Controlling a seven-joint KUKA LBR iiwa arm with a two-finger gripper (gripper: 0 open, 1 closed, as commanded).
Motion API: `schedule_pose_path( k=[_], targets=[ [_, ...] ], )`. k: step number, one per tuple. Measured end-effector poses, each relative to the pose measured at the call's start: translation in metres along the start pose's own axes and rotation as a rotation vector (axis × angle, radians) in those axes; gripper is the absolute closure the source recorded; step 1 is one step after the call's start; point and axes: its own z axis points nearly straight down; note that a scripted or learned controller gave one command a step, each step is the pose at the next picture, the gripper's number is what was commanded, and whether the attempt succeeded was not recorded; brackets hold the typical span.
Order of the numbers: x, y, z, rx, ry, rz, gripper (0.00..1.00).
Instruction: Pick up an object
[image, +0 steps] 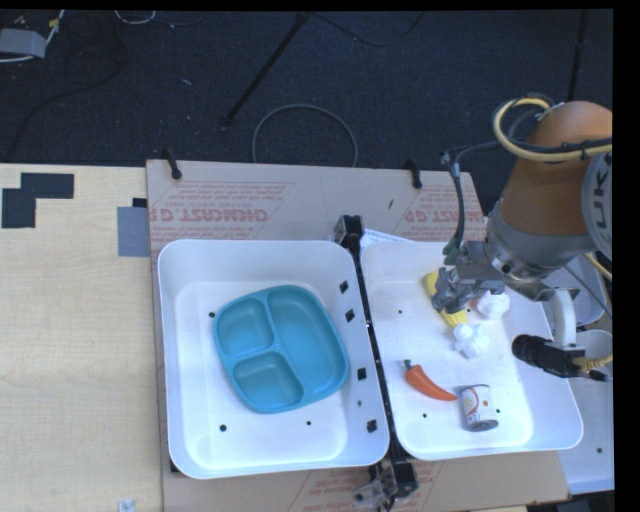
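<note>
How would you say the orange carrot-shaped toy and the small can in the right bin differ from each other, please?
The carrot toy is orange, slim and tapered to a point; the can is a stubby cylinder, mostly white and grey with a red patch. The carrot toy lies nearer the bins' divider, the can nearer the front right corner. Both lie on their sides in the right bin, apart from each other.

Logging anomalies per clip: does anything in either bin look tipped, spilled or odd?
Only the small can in the right bin: it lies on its side near the orange carrot. The blue divided plate sits flat in the left bin.
</note>
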Motion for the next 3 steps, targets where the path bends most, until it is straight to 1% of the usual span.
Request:
schedule_pose_path(
  k=[1,2,3],
  targets=[
    [0.047,0.011,-0.003,-0.002,-0.001,0.0,1.0],
    [0.09,0.011,0.008,0.001,-0.001,0.0,1.0],
    [0.144,0.019,0.024,0.0,-0.001,0.0,1.0]
  ],
)
